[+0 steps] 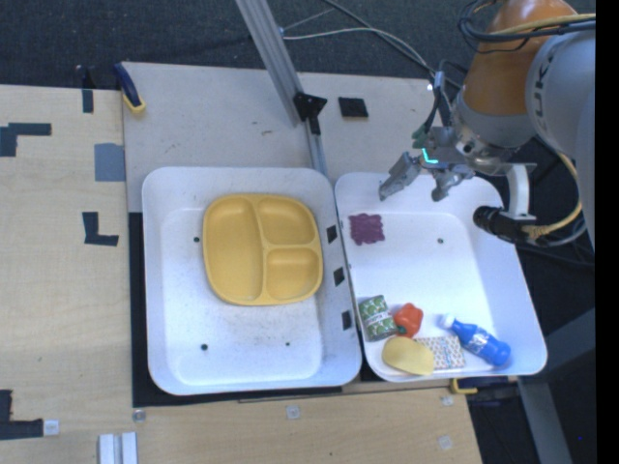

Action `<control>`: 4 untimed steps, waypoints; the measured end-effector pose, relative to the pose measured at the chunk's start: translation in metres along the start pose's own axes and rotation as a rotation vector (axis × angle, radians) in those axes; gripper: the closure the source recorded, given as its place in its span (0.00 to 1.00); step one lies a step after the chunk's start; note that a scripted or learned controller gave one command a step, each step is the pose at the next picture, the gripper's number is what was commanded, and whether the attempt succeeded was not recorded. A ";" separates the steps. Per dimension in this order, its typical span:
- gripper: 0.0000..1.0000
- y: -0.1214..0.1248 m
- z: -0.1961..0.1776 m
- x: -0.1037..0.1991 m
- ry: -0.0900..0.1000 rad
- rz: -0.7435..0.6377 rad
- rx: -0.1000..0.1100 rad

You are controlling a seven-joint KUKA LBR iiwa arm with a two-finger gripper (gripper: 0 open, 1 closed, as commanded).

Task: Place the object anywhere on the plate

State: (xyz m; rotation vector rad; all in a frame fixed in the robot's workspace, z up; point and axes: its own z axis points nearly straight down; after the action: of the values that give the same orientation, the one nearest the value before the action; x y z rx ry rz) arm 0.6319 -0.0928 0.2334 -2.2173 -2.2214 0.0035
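Note:
A yellow plate (262, 249) with three compartments lies in the left bin (174, 356). The right bin (484, 269) holds a purple bunch of grapes (367, 228) near its far left corner. At its near edge lie a green packet (375, 315), a red-orange pepper (408, 318), a yellow lemon-like piece (407, 357), a speckled flat card (447, 352) and a blue bottle (480, 342). My gripper (420, 179) hangs over the far edge of the right bin, up and to the right of the grapes. Its two fingers are spread apart with nothing between them.
A slanted metal post (276, 51) rises behind the bins. A black clip (353, 107) and a yellow-blue tool (129, 88) lie on the bench beyond them. Cables (527, 225) trail off the arm at the right bin's far right edge.

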 end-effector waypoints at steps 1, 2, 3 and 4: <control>0.00 0.000 -0.001 0.000 0.000 0.000 -0.002; 0.00 0.004 0.044 0.002 -0.001 0.000 0.002; 0.00 0.005 0.108 -0.001 -0.001 0.001 0.004; 0.00 0.006 0.149 0.000 -0.003 0.000 -0.005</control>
State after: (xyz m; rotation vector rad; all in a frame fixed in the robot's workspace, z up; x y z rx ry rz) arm 0.6373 -0.0930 0.0844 -2.2208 -2.2255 0.0014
